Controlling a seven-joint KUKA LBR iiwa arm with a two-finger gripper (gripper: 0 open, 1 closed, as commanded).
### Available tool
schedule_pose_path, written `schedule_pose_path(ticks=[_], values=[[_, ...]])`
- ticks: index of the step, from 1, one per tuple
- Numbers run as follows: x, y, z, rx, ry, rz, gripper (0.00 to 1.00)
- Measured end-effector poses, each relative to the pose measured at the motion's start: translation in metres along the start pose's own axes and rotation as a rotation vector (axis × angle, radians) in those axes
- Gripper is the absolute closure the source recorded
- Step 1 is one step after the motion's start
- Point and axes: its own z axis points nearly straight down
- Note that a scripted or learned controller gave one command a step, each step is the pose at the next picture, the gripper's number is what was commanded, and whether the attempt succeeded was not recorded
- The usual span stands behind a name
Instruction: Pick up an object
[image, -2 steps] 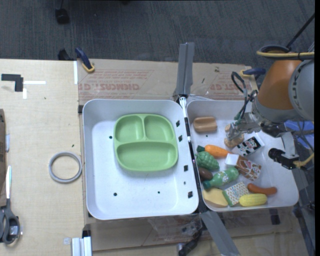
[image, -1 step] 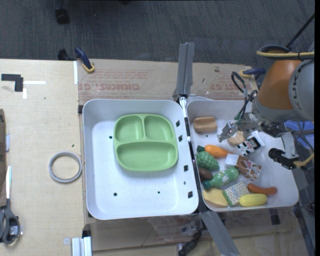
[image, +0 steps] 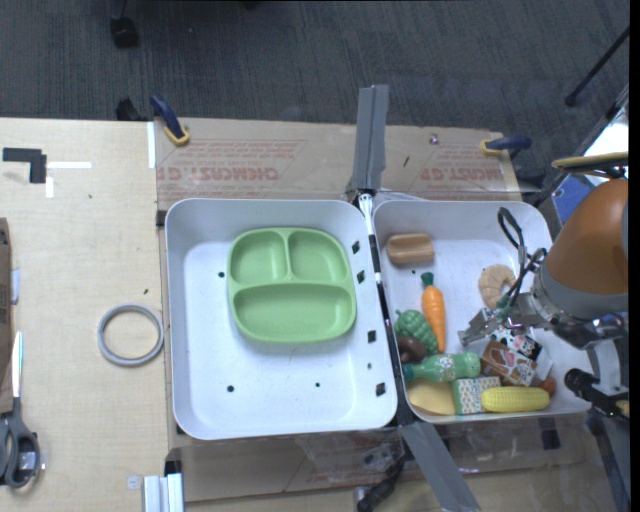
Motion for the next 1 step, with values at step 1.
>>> schedule_pose_path(ticks=[1], values=[[0.0582,0.0331,0.0029,0.007,0.005,-0.126,0.0]])
